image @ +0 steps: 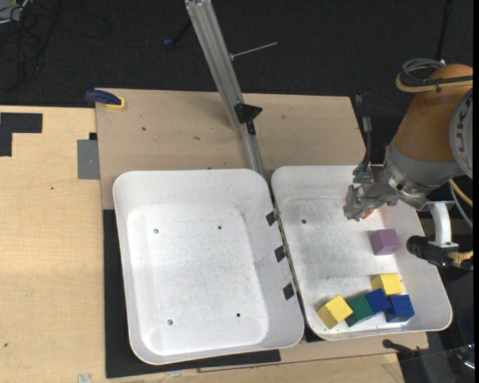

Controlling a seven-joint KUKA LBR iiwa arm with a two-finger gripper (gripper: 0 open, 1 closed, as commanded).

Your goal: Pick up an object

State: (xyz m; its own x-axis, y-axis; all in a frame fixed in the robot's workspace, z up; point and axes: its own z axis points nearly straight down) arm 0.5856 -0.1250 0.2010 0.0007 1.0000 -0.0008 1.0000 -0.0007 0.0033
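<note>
From the right edge of the camera view the arm (435, 138) bends down over the right bin (319, 238), its orange band uppermost and its gripper (359, 204) low over the bin's upper half; whether it has closed on anything cannot be told. A purple cube (384, 241) lies just below and right of it, apart from it. Yellow, green and blue blocks (367, 303) cluster at the bin's near corner, beside the left bin (144, 206).
</note>
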